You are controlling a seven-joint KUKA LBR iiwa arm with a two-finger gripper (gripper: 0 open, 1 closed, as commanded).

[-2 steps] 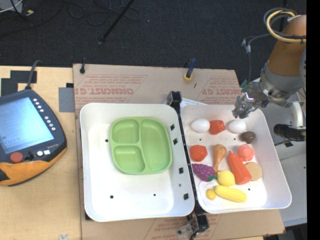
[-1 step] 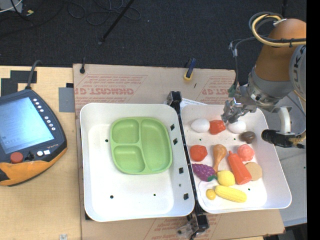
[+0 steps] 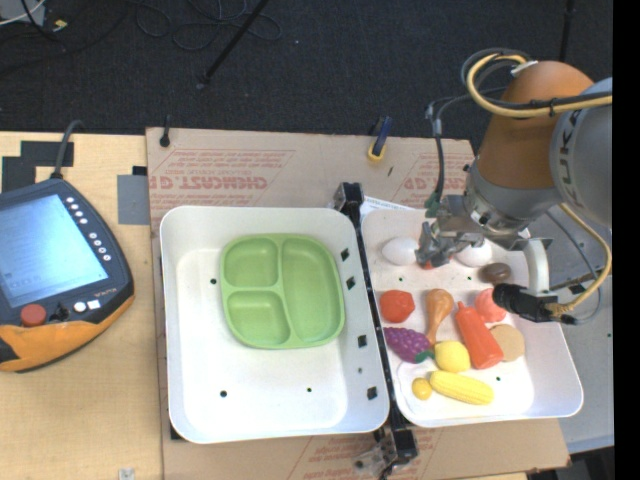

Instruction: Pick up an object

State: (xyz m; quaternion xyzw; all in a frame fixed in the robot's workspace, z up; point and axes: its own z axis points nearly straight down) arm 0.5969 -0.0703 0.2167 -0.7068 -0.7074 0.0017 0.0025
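Leftmost, a teach pendant (image 3: 55,268) lies on the bench. Next, the left bin (image 3: 190,388) holds a green divided plate (image 3: 282,291) with bare floor all around it. Beyond the shared rim, the right bin (image 3: 560,393) is crowded: white egg (image 3: 399,251), red tomato (image 3: 397,305), purple grapes (image 3: 408,343), drumstick (image 3: 438,309), lemon (image 3: 452,356), corn (image 3: 462,388), carrot (image 3: 478,335). The gripper (image 3: 432,251) hangs over the bin's far edge beside the egg; I cannot tell how its jaws stand.

A divided plate (image 3: 281,292) lies in the left bin (image 3: 190,388); toy foods (image 3: 450,343) cluster in the right bin (image 3: 548,393); a pendant (image 3: 55,263) sits far left.
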